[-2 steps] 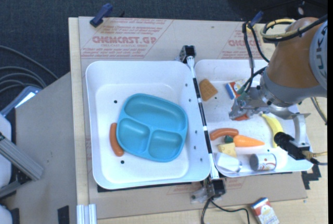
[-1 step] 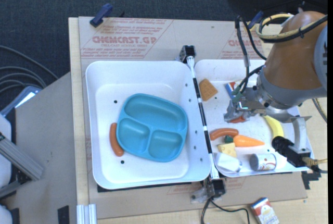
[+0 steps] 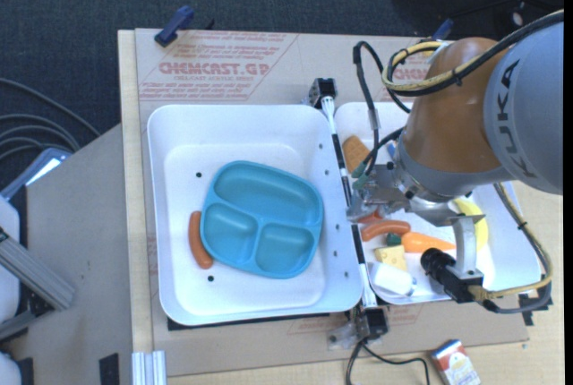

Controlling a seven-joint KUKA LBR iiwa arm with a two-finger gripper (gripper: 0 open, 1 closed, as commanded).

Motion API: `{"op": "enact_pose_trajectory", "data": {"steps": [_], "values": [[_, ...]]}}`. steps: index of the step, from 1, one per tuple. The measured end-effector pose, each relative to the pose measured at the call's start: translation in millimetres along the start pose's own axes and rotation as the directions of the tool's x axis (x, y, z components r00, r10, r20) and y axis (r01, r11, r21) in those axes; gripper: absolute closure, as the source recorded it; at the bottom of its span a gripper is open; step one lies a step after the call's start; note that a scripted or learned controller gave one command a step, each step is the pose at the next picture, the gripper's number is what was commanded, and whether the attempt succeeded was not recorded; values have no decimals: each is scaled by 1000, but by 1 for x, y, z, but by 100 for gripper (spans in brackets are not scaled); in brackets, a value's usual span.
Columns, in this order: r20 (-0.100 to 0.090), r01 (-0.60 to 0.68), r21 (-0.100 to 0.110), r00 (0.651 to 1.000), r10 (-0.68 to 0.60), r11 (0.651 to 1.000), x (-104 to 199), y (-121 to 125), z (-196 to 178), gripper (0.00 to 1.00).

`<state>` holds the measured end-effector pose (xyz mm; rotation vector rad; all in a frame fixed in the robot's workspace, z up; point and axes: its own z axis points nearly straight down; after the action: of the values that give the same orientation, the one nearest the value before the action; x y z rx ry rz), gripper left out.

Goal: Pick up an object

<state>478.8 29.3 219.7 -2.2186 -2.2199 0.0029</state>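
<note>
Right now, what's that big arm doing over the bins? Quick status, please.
Gripper low in right bin, over the toy food pile; grip unclear. Orange carrot and cheese wedge lie loose beside it. Blue tray sits in left bin.

The left bin (image 3: 170, 195) has open floor along its upper part and its lower right corner; a blue divided plate (image 3: 261, 218) fills the middle, with a hot dog (image 3: 199, 240) squeezed between the plate and the bin's left wall. The right bin (image 3: 524, 271) is crowded: the arm (image 3: 466, 119) hangs over most of it, and food pieces, a carrot (image 3: 425, 242) and a cheese wedge (image 3: 390, 256) among them, cluster low against the divider (image 3: 345, 195). Black cables (image 3: 363, 88) loop above its upper left.
</note>
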Motion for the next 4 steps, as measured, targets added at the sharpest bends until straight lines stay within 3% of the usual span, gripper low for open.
{"op": "enact_pose_trajectory", "data": {"steps": [2, 3, 4], "values": [[1, 0, -4, 1000, 0, 1000, -16, 0, -38, 100], [1, -1, -1, 1000, 1, 1000, -41, 0, -35, 100], [0, 0, 0, 1000, 0, 1000, -7, 0, -6, 100]]}}
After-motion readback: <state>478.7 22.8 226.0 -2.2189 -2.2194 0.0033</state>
